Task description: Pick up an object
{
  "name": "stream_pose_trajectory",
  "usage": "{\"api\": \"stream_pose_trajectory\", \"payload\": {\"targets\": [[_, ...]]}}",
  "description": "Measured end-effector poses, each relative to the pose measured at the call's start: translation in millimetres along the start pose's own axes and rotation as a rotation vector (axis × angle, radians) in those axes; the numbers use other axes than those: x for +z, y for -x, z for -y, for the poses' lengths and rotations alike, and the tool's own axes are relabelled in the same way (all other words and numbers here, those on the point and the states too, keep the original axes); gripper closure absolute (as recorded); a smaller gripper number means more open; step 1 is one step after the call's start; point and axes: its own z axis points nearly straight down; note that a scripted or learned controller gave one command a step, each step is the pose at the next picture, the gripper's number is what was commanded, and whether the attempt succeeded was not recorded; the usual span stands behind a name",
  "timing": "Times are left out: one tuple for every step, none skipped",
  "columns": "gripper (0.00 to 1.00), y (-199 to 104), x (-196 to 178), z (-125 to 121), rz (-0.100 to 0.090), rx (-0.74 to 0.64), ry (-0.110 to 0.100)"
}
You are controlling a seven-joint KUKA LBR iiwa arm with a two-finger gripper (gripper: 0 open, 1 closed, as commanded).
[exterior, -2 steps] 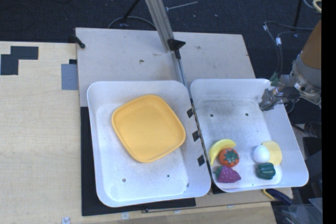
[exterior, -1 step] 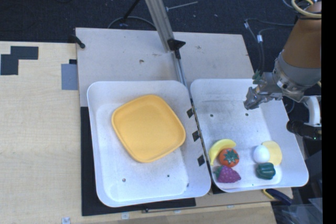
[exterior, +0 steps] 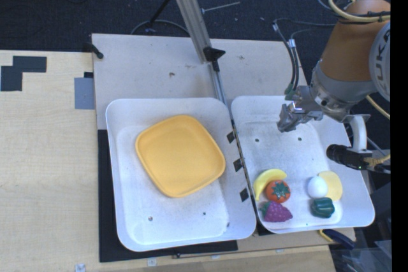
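So the tool (exterior: 288,121) hangs over the far part of the right bin (exterior: 280,150); can't tell how wide it's set. Nearer the camera than the tool sit a banana (exterior: 268,178), tomato (exterior: 278,191), grapes (exterior: 278,212), egg (exterior: 317,186) and green pepper (exterior: 322,207). A yellow plate (exterior: 180,155) lies well off in the other bin.

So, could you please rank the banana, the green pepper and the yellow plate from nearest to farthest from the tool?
1. Banana, in the right bin below the tool.
2. Green pepper, near that bin's front right corner.
3. Yellow plate, in the left bin.
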Motion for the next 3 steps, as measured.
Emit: {"api": "stream_pose_trajectory", "payload": {"targets": [[1.00, -52, -2, -7, 0.000, 0.000, 0.000], [1.00, -102, 14, -6, 0.001, 0.001, -0.001], [1.00, -154, 10, 5, 0.000, 0.000, -0.001]]}}
